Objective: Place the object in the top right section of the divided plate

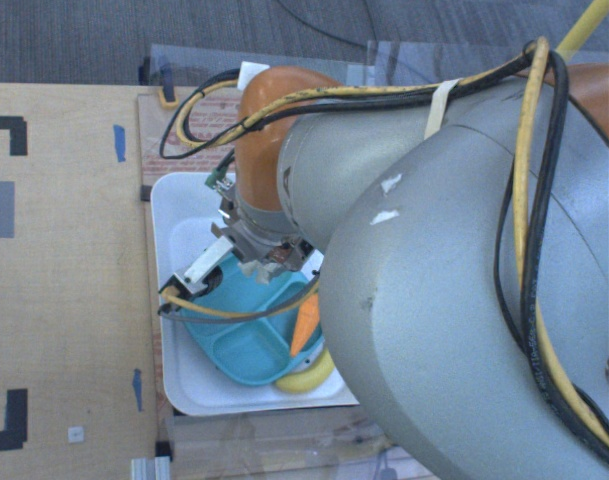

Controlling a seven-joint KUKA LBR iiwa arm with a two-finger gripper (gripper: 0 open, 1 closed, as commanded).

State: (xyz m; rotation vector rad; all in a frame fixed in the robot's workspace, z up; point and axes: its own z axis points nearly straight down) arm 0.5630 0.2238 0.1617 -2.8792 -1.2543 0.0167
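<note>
From the camera view, you see the grey arm (454,268) covering most of the scene, with the gripper (256,258) hanging low over the upper end of the blue plate (239,346). You cannot tell whether it is wide, narrow or holding anything, since the wrist hides its working end. The plate lies in the white bin (182,393) on the pale wooden bench (64,268). It looks like smooth moulded plastic with raised dividers and rounded corners. An orange carrot (306,326) lies along the plate's right side, tapered and matte, and touches the rim. Just below it a yellow banana (309,374) curves round the plate's lower edge. Either could be your object, though the carrot seems likelier as it is nearer the gripper. Both are probably light toy pieces, stiff and a little slick. Take the carrot across its thicker middle, not the narrow tip, where it could squirt free. Take the banana at mid-curve. The arm hides much of the plate's upper right, so judge the target section with care.
</note>
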